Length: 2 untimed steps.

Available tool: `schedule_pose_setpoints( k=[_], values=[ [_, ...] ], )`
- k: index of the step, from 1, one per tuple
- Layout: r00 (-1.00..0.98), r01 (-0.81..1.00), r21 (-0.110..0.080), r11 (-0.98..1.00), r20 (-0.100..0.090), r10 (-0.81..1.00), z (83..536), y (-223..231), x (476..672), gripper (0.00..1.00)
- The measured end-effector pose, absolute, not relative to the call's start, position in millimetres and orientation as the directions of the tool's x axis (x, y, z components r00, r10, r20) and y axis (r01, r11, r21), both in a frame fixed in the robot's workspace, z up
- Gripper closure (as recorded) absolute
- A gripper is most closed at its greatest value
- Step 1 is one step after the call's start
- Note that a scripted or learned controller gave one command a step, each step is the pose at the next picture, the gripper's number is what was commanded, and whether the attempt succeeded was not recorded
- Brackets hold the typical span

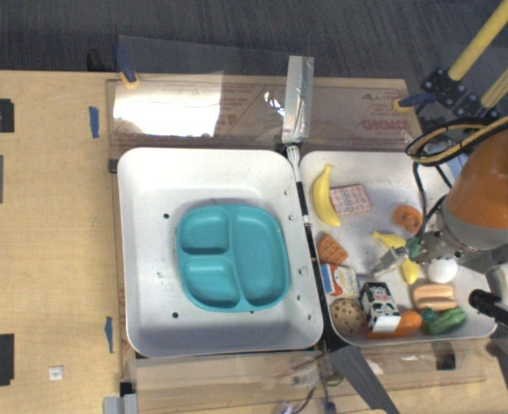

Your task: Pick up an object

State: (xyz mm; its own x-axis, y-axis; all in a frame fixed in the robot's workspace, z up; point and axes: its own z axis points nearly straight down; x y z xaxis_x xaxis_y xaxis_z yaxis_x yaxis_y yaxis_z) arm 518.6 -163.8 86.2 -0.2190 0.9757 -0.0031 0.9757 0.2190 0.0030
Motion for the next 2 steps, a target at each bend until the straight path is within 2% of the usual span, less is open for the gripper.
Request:
schedule_pose_setpoints(
  k=[1, 2],
  values=[
    [-0.219, 0.976, 0.007, 0.219, -0.004, 0.976, 95, -164, 521.2, 1.00],
    [0.010, 1.000, -0.001, -0.010, 0.000, 1.000, 214, -95, 504.0, 1.00]
  ],
)
